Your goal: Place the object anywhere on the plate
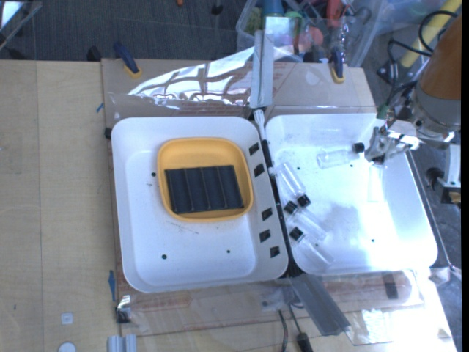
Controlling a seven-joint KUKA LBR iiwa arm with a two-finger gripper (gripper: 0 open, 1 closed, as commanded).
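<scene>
i'm reaching in from the right, and my claw [381, 147] hangs over the upper right part of the right bin [410, 218], close to its far right wall. glare and the metal fittings around the tip leave me unable to tell how my claw is set, and nothing shows plainly inside it. just to the left of my claw, near but apart from it, a clear plastic bottle with a black cap [338, 155] lies on its side on the bin floor, the cap end pointing toward me. more clear bottles with black caps [297, 207] lie in a loose cluster against the left wall of the same bin, beside the divider; they are hard to separate from one another in the bright light. the left bin [139, 196] holds the yellow plate [170, 156], a rounded square dish sitting in the upper middle of that bin, and a dark ribbed slab [204, 189] rests flat on it, covering most of its centre. the bottles all lie in the right bin, well apart from the plate. crinkled foil [198, 86] lies behind the bins.
</scene>
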